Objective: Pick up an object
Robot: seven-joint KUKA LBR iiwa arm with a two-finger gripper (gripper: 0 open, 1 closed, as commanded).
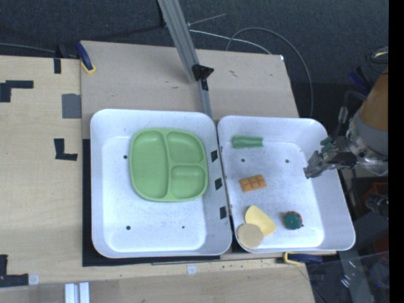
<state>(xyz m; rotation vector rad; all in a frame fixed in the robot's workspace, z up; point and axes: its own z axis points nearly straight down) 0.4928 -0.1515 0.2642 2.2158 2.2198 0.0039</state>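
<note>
The right bin (pixel 315 131) holds a green pepper-like piece (pixel 247 142) at its back left. An orange waffle-like block (pixel 252 183) lies near its middle. At its front lie a yellow wedge (pixel 262 219), a tan round disc (pixel 250 235) against the rim and a small green and red ball (pixel 291 219). My gripper (pixel 319 163) hangs over the right edge of this bin, right of the waffle block and above the ball. Nothing shows between its fingers.
The left bin (pixel 107 232) carries a green divided plate (pixel 168 164). A grey metal pole (pixel 180 27) slants in from the top to the bins' shared back edge. Cables (pixel 265 40) run across the bench behind the right bin.
</note>
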